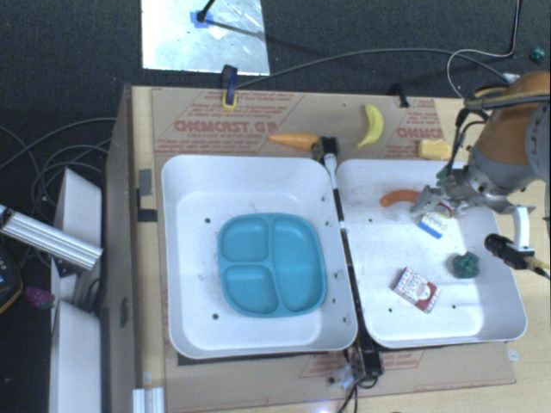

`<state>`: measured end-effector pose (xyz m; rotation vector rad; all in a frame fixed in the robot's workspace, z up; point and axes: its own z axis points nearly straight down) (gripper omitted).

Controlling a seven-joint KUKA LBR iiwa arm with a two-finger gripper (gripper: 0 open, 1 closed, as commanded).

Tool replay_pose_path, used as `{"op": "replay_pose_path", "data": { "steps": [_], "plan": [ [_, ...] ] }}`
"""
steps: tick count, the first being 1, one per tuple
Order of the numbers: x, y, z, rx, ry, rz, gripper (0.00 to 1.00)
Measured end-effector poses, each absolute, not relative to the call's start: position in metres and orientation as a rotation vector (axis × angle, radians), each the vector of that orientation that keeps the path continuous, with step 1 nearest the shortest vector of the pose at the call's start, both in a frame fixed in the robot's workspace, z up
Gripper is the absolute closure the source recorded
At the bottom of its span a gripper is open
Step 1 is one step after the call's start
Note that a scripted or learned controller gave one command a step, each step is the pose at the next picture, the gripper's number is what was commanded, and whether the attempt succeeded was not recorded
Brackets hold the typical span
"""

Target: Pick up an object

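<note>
Left bin (185, 231) holds one blue plate (271, 262). Right bin (499, 317) holds four items: one orange sausage (398, 198), one white-and-blue packet (433, 223), one red packet (417, 289), one green lump (466, 265). Your gripper (441, 200) hangs low over the white-and-blue packet, possibly touching it; you cannot tell its finger spread from here. Centre on that packet, descend squarely, then close before lifting. One banana (372, 125) lies beyond the bins.

The grey arm (508, 144) reaches in from the right, its gripper (437, 203) lowered and pointing left.
</note>
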<state>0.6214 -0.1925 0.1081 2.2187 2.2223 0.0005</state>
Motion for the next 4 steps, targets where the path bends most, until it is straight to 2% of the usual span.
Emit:
{"op": "replay_pose_path", "data": {
  "steps": [1,2,3,4],
  "plan": [
    [0.664,-0.205,0.086,2.221,2.234,-0.006,0.0],
    [0.63,-0.191,0.085,2.218,2.222,0.002,0.0],
    [0.631,-0.192,0.096,2.214,2.221,0.005,1.0],
    [0.607,-0.207,0.16,2.217,2.219,0.003,1.0]
  ]
}}
